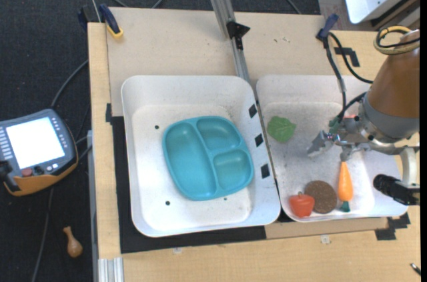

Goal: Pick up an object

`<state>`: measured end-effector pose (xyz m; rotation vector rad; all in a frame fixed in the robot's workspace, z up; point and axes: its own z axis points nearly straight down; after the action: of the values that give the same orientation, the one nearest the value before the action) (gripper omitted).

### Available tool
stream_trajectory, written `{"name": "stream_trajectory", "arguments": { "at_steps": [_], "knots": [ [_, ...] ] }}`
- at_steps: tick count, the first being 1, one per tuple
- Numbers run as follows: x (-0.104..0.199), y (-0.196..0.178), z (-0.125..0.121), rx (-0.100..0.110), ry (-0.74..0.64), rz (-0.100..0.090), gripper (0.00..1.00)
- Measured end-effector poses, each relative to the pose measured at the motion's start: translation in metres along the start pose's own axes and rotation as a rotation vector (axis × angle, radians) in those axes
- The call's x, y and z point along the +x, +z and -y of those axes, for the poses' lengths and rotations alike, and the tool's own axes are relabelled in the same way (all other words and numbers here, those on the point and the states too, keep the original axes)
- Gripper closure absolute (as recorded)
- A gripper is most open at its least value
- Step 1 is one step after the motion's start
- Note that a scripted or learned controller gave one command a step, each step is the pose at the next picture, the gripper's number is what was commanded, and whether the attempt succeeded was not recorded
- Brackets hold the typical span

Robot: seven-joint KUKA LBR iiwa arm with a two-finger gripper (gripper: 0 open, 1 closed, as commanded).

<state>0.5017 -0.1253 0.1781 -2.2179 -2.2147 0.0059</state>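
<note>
1. Two white bins are seen side by side on the counter (pixel 173 41) in the camera view; a teal divided plate (pixel 208 157) lies in the left bin (pixel 143 207).
2. In the right bin (pixel 293 97) a green leafy item (pixel 281 129) lies near the left wall, with a red item (pixel 301 205), a brown disc (pixel 323 197) and an orange carrot (pixel 345 183) grouped at the front.
3. The end effector (pixel 328 141) is positioned above the bin floor, just above the carrot; whether it is wide or narrow cannot be told, and nothing is seen held.
</note>
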Motion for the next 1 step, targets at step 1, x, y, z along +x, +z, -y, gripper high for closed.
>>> {"name": "stream_trajectory", "arguments": {
  "at_steps": [1],
  "knots": [
    [0.0044, 0.0622, 0.0049, 0.001, -0.001, -0.001, 0.0]
  ]
}}
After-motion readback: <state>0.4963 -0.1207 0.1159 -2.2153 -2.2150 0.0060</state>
